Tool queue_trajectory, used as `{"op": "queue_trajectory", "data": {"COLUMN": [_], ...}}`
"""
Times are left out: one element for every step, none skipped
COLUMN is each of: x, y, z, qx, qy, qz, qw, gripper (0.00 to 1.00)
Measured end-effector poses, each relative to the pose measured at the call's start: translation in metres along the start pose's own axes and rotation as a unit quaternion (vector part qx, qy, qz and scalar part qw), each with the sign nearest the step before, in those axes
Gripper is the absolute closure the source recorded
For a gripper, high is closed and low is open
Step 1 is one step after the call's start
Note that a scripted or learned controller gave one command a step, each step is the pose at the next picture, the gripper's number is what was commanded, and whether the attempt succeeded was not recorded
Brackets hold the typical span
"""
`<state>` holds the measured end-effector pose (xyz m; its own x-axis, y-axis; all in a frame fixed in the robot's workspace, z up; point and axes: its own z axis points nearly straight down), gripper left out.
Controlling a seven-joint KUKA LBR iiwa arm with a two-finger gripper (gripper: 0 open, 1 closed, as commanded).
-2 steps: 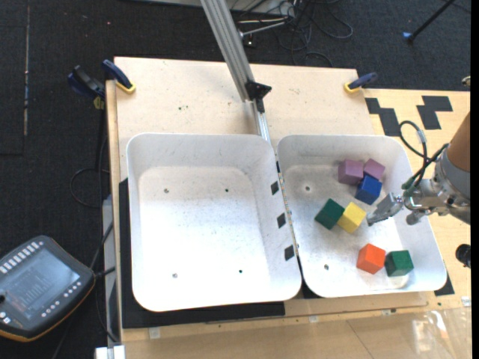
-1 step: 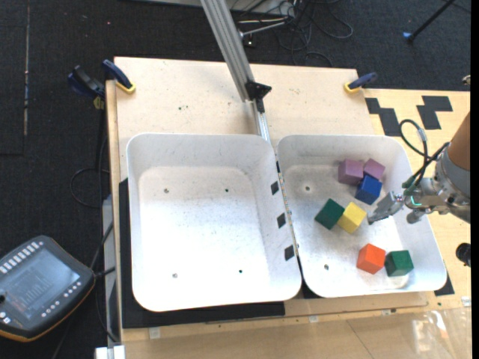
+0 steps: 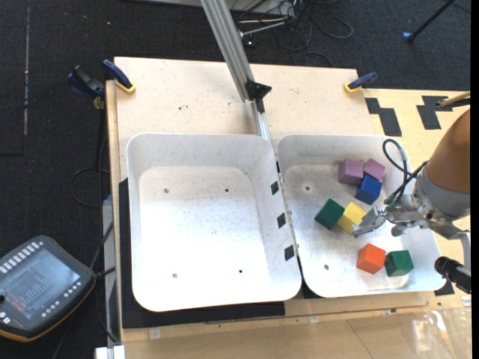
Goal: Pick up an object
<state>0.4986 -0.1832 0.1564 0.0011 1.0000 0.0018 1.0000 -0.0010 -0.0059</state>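
Note:
The right bin (image 3: 314, 275) holds several small blocks. Two purple blocks (image 3: 349, 172) sit at the back with a blue block (image 3: 368, 188) just in front of them. A dark green block (image 3: 328, 214) and a yellow block (image 3: 350, 215) touch side by side in the middle. An orange block (image 3: 370, 259) and another green block (image 3: 399, 262) lie near the front wall. My gripper (image 3: 372, 223) reaches in from the right, low over the bin, its tip right beside the yellow block and above the orange one. Nothing is seen held.
The left bin (image 3: 142, 200) stands next to the right one, sharing a middle wall. A slanted metal rail (image 3: 228, 40) rises from behind the bins. Cables (image 3: 397, 163) loop off the wrist over the right bin. A teach pendant (image 3: 37, 286) lies off the bench at the left.

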Motion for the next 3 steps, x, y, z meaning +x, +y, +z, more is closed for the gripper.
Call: {"op": "queue_trajectory", "data": {"x": [0.006, 0.006, 0.006], "y": [0.006, 0.006, 0.007], "z": [0.047, 0.062, 0.051], "qx": [-0.001, -0.003, -0.004], "qy": [0.0, -0.001, -0.001], "qz": [-0.001, 0.0, -0.001], "qw": [1.0, 1.0, 1.0], "gripper": [0.0, 0.0, 1.0]}}
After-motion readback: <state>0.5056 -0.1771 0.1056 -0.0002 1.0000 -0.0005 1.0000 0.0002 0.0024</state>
